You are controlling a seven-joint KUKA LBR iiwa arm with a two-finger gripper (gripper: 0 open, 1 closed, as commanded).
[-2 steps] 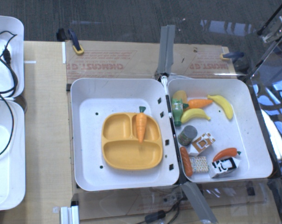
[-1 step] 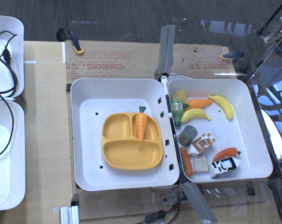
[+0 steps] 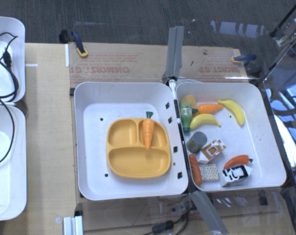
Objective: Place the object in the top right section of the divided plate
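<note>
Lying in the divided plate [image 3: 138,161]'s top right section, the carrot [image 3: 147,130] overhangs its far rim

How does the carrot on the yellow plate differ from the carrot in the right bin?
The carrot on the plate lies alone, top to bottom in the picture, green top toward the far edge, in the top right section of the divided plate. The carrot in the right bin lies roughly crosswise among other toys, touching a banana, and looks slimmer. Both are orange.
</note>
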